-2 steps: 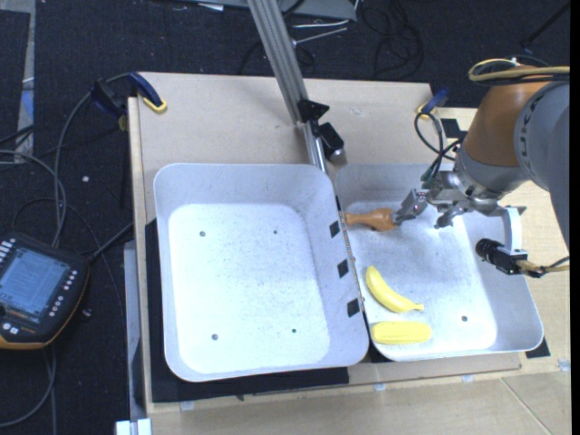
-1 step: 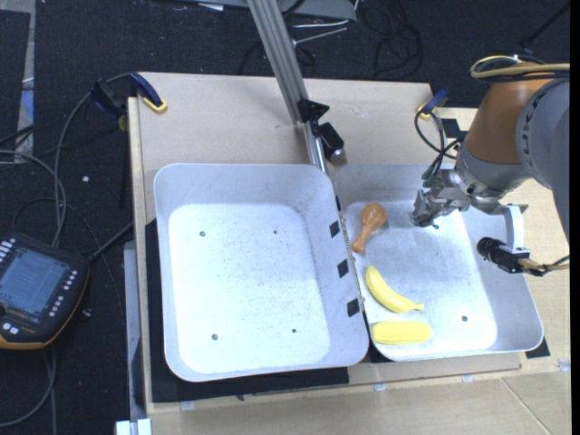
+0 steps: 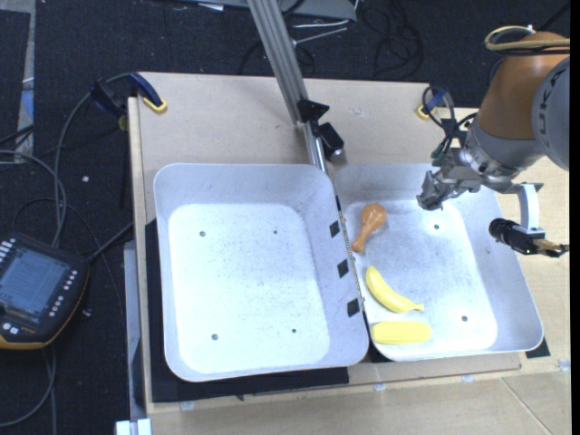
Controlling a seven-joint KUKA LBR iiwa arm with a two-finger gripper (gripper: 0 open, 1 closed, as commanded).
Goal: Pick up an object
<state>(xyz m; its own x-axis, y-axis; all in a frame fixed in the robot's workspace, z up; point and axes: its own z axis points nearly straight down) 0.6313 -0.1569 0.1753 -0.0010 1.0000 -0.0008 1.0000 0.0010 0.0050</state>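
Seen from above at a slant: two shallow white bins side by side on a light wooden bench [image 3: 236,116], the left bin [image 3: 172,188] beside the right bin [image 3: 517,324], their inner rims touching along the middle. Lying in the right bin, near its left wall: an orange drumstick-shaped toy [image 3: 368,224] toward the back, a yellow banana [image 3: 391,294] in front of it, and a flatter yellow piece [image 3: 401,333] just beside the banana at the front rim. Rising from the bench's back edge, a slanted metal pole [image 3: 281,57] with a black clamp [image 3: 322,134]; off the bench at the left, a handheld control pendant [image 3: 32,284] with cables on dark floor. Reaching in from the right, the arm [image 3: 521,89], orange band above a grey wrist, angled down over the right bin's back right part. Gripper [image 3: 430,198] low above bare bin floor; whether spread or pressed together, cannot tell. Nothing visibly between its tips. Drumstick toy nearest, off to its left; banana and yellow piece farther toward the front.
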